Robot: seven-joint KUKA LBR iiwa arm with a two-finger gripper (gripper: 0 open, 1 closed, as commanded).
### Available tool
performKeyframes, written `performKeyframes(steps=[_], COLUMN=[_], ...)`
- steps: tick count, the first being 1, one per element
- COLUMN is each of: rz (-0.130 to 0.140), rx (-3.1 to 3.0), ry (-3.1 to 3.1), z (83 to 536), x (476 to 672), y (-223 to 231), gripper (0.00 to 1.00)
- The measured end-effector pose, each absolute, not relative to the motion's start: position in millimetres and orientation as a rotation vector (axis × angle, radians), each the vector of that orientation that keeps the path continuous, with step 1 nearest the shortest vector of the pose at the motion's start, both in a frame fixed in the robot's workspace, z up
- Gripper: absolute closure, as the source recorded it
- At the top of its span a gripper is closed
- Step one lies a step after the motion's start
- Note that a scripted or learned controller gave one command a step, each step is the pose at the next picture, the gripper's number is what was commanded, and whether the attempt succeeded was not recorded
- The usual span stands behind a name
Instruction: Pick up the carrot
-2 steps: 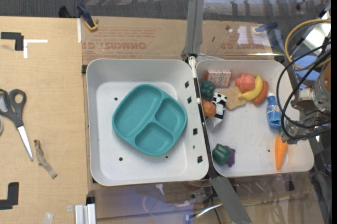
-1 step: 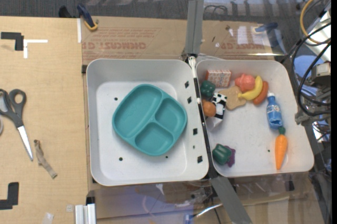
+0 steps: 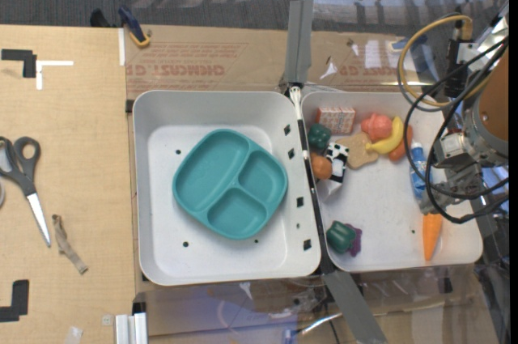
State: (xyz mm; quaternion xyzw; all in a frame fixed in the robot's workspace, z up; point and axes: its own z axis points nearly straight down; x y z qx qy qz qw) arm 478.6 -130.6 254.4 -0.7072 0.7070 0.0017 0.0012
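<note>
**Carrot at right bin's front-right corner, arm above it, not yet grasped**

Worktop (image 3: pixel 65 172) w/ two white bins. Left bin (image 3: pixel 154 253) has a teal divided plate (image 3: pixel 231 184), sitting tilted. Right bin (image 3: pixel 388 249) holds a toy pile at back-left: banana (image 3: pixel 388 138), tomato-ish red piece (image 3: pixel 375 125), pink block (image 3: pixel 337 119), tan cookie-shaped piece (image 3: pixel 356 152), plus a green pepper (image 3: pixel 341 237) near the front-left. Scissors (image 3: pixel 26 180) lie off on the left of the worktop, irrelevant.

Arm (image 3: pixel 494 108) comes in from the right, cables hanging over the right bin's right edge. Gripper (image 3: pixel 455 184) is buried in cabling/shadow; can't tell jaw state.

Carrot (image 3: pixel 432 235) lies by itself near the right bin's front-right corner, long axis roughly front-back, tip toward the front wall, well apart from the other toys. It's just below-left of the gripper in view, nothing seen holding it.

Step in hand: approach/align. To do well: center over carrot's thick mid-section, set jaws across the short axis, drop straight, mind the bin wall close by on the right + front. Tapered shape could squirt out if pinched near the tip.
</note>
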Motion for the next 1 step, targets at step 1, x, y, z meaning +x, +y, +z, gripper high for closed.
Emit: performKeyframes(steps=[1], rz=[0.004], rx=[-2.511], ry=[1.882], z=[250.9], x=[478.9], y=[-115.9], gripper=[1.00])
